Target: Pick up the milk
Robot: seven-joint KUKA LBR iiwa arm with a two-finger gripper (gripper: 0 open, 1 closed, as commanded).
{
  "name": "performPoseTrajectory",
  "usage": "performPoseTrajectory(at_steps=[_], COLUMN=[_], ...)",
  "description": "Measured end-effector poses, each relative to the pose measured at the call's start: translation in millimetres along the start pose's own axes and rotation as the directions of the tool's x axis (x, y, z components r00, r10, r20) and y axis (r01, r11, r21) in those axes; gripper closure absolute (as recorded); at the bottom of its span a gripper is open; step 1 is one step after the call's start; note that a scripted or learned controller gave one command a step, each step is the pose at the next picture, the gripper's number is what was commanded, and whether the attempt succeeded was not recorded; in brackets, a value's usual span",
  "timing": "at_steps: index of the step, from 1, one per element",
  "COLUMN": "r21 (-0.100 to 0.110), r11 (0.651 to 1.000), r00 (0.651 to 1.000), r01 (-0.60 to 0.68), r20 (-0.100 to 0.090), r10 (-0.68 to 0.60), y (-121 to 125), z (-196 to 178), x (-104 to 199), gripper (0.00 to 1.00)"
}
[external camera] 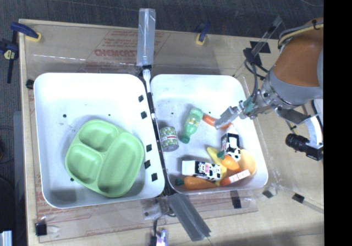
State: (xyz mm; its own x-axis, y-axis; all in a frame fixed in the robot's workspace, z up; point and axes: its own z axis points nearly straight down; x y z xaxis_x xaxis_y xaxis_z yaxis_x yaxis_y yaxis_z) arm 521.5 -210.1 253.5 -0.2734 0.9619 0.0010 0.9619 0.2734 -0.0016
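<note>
Two cow-patterned black-and-white milk cartons are in the right bin (165,88). One milk carton (202,169) lies on its side near the front wall. The other milk carton (231,146) stands further right among the orange and yellow toys. My gripper (223,120) hangs low over the bin's right half, just above and behind the standing carton and apart from it. Its tip is next to a small orange piece (209,119). I see nothing held in it.
Also in the right bin are a green bottle (190,124), a small can (169,138), a banana (215,154), a carrot (198,183) and orange toys (245,163). A green divided plate (105,156) lies in the left bin (49,91). The arm (297,74) enters from the right.
</note>
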Motion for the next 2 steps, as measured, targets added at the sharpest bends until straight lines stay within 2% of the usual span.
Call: performPoseTrajectory(at_steps=[1,2], r21=[-0.001,-0.001], r11=[0.999,0.999], r00=[0.999,0.999], r01=[0.049,0.052], r20=[0.001,0.001], r10=[-0.049,-0.052], y=[-42.8,-6.0], z=[-24.3,-24.3], x=[11.7,1.2], gripper=[0.0,0.0])
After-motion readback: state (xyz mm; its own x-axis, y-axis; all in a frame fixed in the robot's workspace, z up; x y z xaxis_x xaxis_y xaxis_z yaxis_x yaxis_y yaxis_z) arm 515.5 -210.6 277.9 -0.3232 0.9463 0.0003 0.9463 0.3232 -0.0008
